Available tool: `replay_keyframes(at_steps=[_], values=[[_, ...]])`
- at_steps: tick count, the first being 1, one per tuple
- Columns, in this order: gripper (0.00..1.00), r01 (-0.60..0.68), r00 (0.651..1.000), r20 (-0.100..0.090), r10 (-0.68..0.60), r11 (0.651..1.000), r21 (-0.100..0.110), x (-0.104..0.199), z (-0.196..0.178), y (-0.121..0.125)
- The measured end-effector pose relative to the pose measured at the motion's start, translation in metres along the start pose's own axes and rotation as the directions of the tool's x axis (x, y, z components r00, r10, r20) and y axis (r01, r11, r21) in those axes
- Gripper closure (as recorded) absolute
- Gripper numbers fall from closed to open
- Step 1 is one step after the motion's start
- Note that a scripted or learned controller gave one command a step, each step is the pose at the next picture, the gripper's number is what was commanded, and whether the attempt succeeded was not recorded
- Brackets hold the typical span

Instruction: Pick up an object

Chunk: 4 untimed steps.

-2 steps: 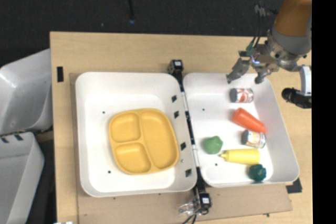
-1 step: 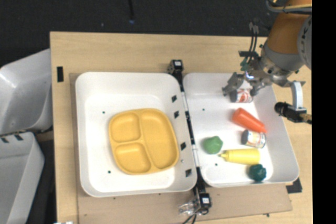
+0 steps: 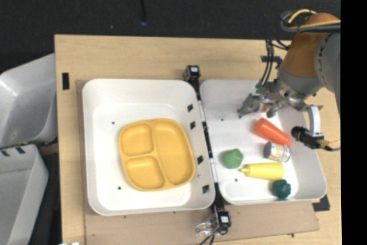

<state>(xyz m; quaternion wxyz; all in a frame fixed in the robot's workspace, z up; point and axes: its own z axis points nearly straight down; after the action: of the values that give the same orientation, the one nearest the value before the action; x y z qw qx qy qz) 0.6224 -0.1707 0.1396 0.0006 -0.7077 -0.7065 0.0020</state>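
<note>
Even overhead light, soft shadows, slightly grainy, mild glare on white bins (image 3: 92,123).

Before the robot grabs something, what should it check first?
1. Things to pick are in the right bin: ok. A carrot, a small jar, a green ball, a yellow bottle and a dark green lump lie there.
2. Gripper is over that bin: ok, near its back edge.
3. Gripper carries nothing: ok, nothing shows between its fingers.
4. Gripper is right above one thing: not ok, it sits behind the carrot.
5. Carrot has free room around it: not ok, the jar lies close against its lower end.
6. Yellow tray is out of the way: ok, it is in the left bin.
</note>
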Motion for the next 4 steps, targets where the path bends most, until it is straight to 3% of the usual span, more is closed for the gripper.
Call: replay_keyframes(at_steps=[1,2,4], values=[[0.00,-0.003,1.000,0.000,0.003,1.000,-0.002,-0.001,0.040,0.000],[1.00,-0.005,1.000,0.000,0.005,1.000,-0.008,-0.002,0.027,0.001],[1.00,0.004,1.000,0.000,-0.004,1.000,-0.010,-0.008,-0.076,0.000]])
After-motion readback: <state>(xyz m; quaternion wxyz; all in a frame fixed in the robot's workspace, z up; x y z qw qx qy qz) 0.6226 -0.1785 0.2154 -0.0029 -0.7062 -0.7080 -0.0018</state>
